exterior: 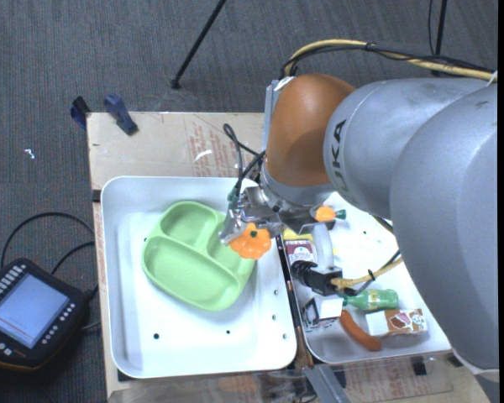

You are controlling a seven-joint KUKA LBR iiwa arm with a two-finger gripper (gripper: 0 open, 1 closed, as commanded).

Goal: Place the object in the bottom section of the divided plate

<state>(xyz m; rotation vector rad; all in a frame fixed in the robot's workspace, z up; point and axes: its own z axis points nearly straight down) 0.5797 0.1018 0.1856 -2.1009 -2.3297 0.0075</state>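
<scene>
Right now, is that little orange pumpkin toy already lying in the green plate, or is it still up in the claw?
Still up: the orange pumpkin toy sits between the gripper fingers, above the right edge of the green divided plate.

The floor [109,32] is dark grey carpet. A thin black stand leg [203,32] slants across it. A small screen box [29,309] with a black cord [42,225] lies at the left.
</scene>
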